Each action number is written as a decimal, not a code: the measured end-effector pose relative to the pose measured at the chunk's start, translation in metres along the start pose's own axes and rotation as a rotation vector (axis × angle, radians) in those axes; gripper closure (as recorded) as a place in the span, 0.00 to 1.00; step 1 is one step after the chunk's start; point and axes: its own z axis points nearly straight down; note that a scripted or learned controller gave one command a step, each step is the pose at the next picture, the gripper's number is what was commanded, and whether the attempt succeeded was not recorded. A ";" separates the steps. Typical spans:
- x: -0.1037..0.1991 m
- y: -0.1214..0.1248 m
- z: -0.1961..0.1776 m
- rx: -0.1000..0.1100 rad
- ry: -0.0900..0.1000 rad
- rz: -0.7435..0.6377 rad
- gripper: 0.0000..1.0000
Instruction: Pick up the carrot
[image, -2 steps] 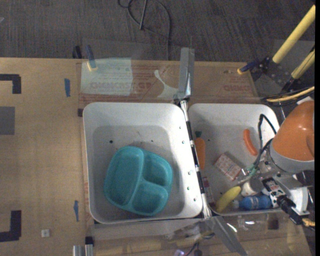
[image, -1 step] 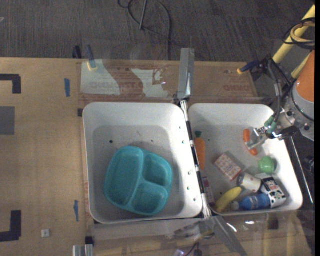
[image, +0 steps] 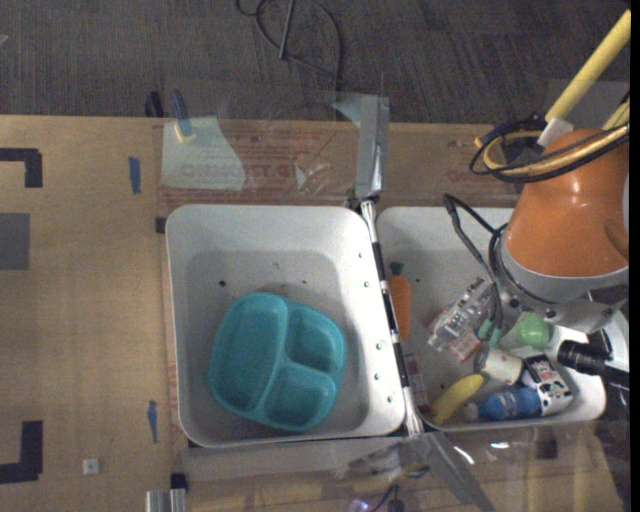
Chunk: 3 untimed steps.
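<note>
Look first at the right bin (image: 440, 222): the carrot (image: 400, 303) lies along its left wall, just beside the divider between the two bins, with its green top toward the far end and the orange body running toward you. It rests alone on the white floor, apart from the other items.

The arm (image: 570, 205) comes in from the right and hangs over the right bin's far right side, its orange band filling much of that corner. The end effector (image: 492, 325) sits below the band, near a clear plastic package (image: 458, 322) with some red on it. You cannot tell from this angle whether it is open or closed, since the wrist hides most of it. Nothing shows it holding the carrot, which lies well to its left.

In the same bin you can see a pale green round object (image: 530, 330) just beneath the wrist, a yellow banana (image: 458, 396) near the front wall, a blue bottle (image: 510, 404) lying beside the banana, and a small printed item (image: 548, 382) next to the bottle.

The left bin (image: 200, 235) holds a teal divided plate (image: 278, 360), three compartments facing up, set toward the front.

Both bins sit side by side on the wooden worktop (image: 80, 300), which carries blue and black tape marks.
</note>
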 end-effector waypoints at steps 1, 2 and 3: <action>-0.003 -0.003 0.049 -0.001 0.001 -0.621 1.00; -0.038 -0.041 0.049 -0.002 -0.005 -0.904 1.00; -0.049 -0.037 0.049 -0.002 -0.006 -1.479 1.00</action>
